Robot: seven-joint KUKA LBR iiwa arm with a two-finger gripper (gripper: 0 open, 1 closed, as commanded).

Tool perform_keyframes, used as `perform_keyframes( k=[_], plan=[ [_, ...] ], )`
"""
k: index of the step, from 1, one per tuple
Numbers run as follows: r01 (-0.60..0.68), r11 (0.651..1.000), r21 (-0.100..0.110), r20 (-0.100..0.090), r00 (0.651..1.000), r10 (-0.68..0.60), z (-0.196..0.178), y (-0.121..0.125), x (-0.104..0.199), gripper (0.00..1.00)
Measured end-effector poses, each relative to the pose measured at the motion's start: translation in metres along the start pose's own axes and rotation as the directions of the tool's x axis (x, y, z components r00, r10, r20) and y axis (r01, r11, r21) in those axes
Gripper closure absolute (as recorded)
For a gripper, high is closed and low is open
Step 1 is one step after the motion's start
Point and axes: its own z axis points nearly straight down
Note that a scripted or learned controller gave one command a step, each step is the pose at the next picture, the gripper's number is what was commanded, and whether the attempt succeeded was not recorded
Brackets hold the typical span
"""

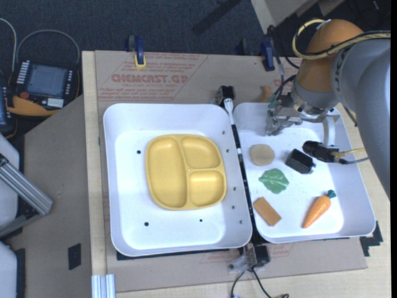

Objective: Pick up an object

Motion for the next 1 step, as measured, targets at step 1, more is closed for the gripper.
perform_keyframes(
  k=[1],
  plan=[
    [0.000,1.000,-0.004,0.001,1.000,0.000,-0.0583,0.0040,-0.0083,1.00]
  ],
)
